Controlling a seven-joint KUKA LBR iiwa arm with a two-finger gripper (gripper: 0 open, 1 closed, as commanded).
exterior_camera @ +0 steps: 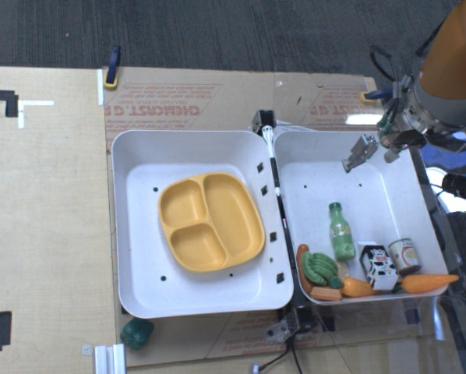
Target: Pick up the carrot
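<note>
- Carrot (429, 283) lies in the right bin (311, 170), front right corner, tip over the rim.
- Just beside it — a small tin (404, 255) and a black-and-white carton (379, 267); a green bottle (341, 232) and green bananas (320, 268) sit further left.
- Gripper (377, 148) hovers over the bin's back right corner, well apart from the carrot — jaws spread, nothing between them.
- Left bin (132, 162) holds a yellow divided plate (210, 221).

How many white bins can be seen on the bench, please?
2. The left bin holds a yellow divided plate. The right bin holds the carrot, a green bottle and other small items along its near edge.
</note>
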